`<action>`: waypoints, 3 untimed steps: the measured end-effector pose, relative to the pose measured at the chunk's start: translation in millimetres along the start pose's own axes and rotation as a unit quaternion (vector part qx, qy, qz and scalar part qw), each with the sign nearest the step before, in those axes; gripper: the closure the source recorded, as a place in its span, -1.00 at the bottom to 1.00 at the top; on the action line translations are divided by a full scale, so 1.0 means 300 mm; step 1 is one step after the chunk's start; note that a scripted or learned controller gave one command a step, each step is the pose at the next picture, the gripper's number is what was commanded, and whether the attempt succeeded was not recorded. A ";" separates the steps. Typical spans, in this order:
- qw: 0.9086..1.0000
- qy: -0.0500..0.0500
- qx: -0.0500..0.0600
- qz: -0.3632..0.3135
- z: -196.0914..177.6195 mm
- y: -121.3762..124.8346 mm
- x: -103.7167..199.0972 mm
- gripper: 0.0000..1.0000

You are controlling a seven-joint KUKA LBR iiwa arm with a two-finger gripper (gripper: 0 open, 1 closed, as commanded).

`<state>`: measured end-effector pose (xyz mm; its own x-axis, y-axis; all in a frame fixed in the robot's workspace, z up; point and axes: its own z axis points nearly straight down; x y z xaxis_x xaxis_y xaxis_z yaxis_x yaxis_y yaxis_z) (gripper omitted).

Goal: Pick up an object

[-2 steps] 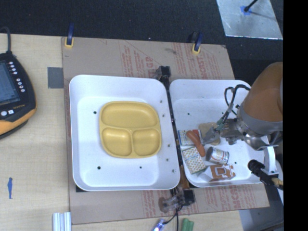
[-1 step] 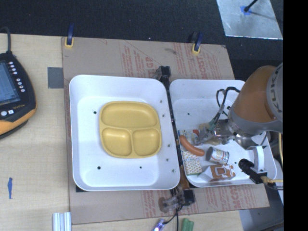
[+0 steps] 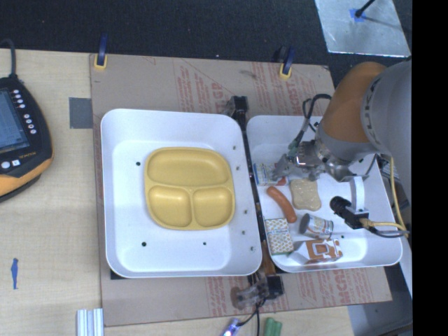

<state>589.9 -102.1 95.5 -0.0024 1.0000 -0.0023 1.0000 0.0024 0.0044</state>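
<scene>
**Reaching into right bin**

Hovering low in the right bin (image 3: pixel 392 257), the jaws (image 3: pixel 294 161) sit just above the sausage (image 3: pixel 281 203) and beige bread slice (image 3: pixel 306 194); jaw state cannot be told. Yellow divided tray (image 3: pixel 189 187) lies in the left bin (image 3: pixel 119 250).

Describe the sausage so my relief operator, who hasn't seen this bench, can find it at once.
Find the right white bin, the one crowded with small things. The sausage lies near its left wall, slanting down toward the right, just left of the pale slice of bread. It is the only long, thin, reddish-orange thing there; its neighbours are pale or boxy.
</scene>
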 end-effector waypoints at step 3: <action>1.000 0.001 0.003 0.001 -0.101 0.101 -0.306 -1.00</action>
